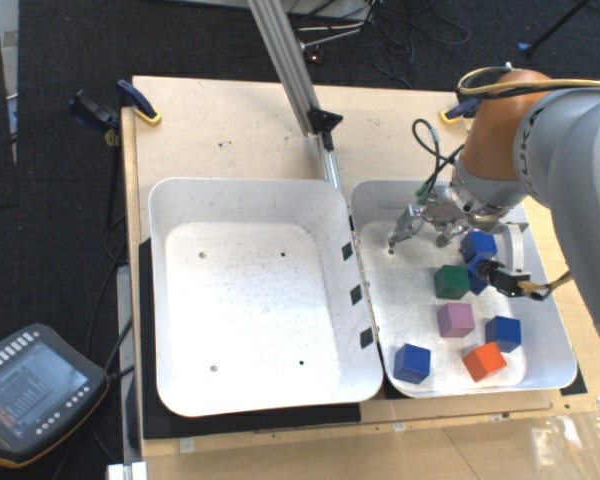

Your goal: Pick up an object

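Note:
Several small cubes lie in the right bin (540, 380). A green cube (452, 282) sits mid-bin, with a purple cube (456, 319) just in front of it. Further forward are a blue cube (503, 332), an orange cube (484, 361) and another blue cube (412, 363). One more blue block (478, 245) lies partly under the wrist. My gripper (417, 235) hovers over the bin's far left part, left of that blue block and behind the green cube. It is open, with nothing between its fingers.
The left bin (170, 268) stands beside the right one, their rims meeting in the middle. A slanted metal pole (285, 53) rises from the bench behind the bins. A black cable with a yellow tip (520, 286) hangs off the wrist over the right bin.

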`<control>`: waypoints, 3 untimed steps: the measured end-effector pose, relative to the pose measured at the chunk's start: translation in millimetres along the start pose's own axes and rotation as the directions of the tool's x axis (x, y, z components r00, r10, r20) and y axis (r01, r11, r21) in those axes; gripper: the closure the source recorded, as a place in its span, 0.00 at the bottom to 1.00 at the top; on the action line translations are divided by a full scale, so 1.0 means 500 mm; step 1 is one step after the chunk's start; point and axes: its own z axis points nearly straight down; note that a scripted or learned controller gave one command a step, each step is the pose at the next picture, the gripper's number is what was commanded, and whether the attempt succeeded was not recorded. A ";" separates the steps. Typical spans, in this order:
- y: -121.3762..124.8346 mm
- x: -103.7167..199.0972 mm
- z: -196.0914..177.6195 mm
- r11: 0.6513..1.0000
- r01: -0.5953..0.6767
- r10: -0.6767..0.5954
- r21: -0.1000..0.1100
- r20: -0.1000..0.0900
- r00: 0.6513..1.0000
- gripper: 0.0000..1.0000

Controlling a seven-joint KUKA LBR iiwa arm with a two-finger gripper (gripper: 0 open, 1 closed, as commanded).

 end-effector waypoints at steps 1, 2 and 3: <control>0.004 -0.001 -0.028 1.000 0.000 0.000 -0.007 0.001 1.000 1.00; 0.012 0.011 -0.154 1.000 0.003 -0.003 -0.013 0.002 1.000 1.00; 0.006 0.029 -0.268 1.000 0.004 -0.004 -0.013 0.002 1.000 1.00</control>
